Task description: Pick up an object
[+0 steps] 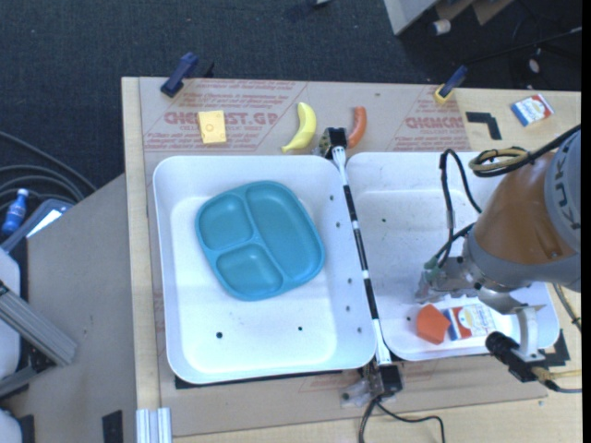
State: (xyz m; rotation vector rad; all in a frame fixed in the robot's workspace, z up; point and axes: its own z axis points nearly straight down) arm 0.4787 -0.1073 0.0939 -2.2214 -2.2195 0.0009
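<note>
A small orange-red object [430, 324] lies near the front edge of the right bin [397, 220]. Touching its right side is a flat white carton [473, 321] with red and blue print. My gripper [438, 281] hangs just above and behind the orange-red object, at the end of the grey arm with its orange band [522, 215]. The arm's body hides much of the bin's right side. Nothing shows held in the gripper.
A blue divided plate [259, 238] lies in the left bin [185, 321]. Behind the bins on the bench are a yellow banana [302, 127], an orange sausage-shaped toy [356, 125] and a yellow block [211, 127]. Cables run between the bins.
</note>
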